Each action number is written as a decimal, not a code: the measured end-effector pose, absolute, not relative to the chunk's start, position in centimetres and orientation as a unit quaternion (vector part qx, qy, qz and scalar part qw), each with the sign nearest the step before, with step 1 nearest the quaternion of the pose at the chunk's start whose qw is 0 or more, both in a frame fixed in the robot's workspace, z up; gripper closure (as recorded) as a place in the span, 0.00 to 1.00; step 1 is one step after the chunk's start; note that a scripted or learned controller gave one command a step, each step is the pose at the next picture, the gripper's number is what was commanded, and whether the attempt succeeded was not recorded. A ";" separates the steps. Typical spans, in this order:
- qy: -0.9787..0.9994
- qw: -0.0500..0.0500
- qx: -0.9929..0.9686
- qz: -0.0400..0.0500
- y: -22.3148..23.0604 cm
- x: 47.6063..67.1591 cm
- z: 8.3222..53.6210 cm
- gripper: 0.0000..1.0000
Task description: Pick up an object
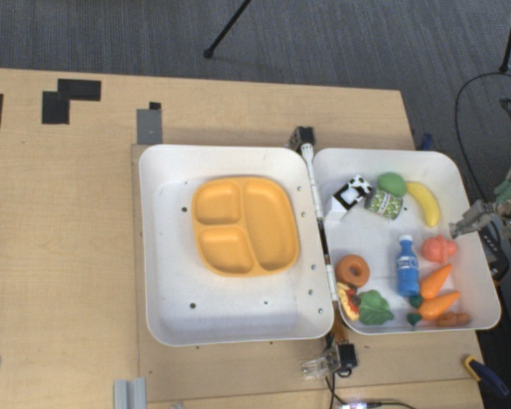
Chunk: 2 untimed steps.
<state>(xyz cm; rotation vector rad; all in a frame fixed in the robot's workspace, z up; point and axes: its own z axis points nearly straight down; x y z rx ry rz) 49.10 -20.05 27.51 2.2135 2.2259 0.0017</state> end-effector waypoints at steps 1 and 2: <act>0.758 0.000 0.652 0.000 -16.3 48.7 12.9 0.00; 0.807 0.002 0.590 0.001 -12.8 50.9 8.7 0.00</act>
